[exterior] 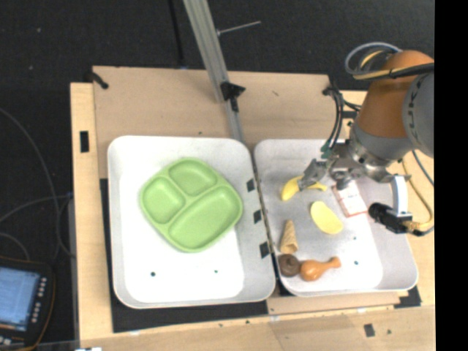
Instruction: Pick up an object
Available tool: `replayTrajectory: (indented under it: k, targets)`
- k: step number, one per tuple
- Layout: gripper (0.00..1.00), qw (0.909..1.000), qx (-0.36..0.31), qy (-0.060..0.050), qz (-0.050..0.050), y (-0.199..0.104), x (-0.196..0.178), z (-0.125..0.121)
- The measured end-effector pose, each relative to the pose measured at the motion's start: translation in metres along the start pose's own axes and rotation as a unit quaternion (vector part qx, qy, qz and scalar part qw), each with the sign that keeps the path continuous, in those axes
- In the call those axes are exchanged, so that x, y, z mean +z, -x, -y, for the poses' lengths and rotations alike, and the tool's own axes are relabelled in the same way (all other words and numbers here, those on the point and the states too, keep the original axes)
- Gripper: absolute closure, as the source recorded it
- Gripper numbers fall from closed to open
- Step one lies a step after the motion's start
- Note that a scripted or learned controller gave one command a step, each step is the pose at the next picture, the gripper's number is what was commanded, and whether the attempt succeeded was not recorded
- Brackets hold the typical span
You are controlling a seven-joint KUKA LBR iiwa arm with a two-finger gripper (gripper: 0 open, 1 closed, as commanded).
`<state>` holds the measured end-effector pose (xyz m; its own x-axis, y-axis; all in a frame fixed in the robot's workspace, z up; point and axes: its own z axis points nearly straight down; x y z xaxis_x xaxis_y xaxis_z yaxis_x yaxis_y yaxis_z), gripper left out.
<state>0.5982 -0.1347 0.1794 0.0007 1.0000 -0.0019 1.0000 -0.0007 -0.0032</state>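
Curved yellow banana [292, 189] beside metal gripper [319, 174].

- A yellow banana [294, 188] is lying near the back of the right bin [395, 269], curving from lower left to upper right, its upper end sitting under the gripper [319, 174].
- A yellow lemon-like piece [326, 218] is resting near the bin's middle.
- A tan ice-cream cone [288, 236] is lying with its point aiming backward.
- A brown round piece [289, 265] is sitting at the front, touching an orange-brown drumstick-like piece [319, 268].
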Motion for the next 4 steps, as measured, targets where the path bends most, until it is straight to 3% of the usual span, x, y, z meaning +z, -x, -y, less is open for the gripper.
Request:
replayTrajectory:
  k: [1,2,3,4]
  targets:
    - [0.00,1.0000,0.000,-0.001,0.000,-0.005,0.061,0.004]
    - [0.00,1.0000,0.000,0.002,0.000,-0.004,0.079,0.004]
    - [1.00,1.0000,0.003,0.004,0.000,-0.003,0.067,0.003]
    - [1.00,1.0000,0.001,0.004,0.000,0.000,0.023,0.000]
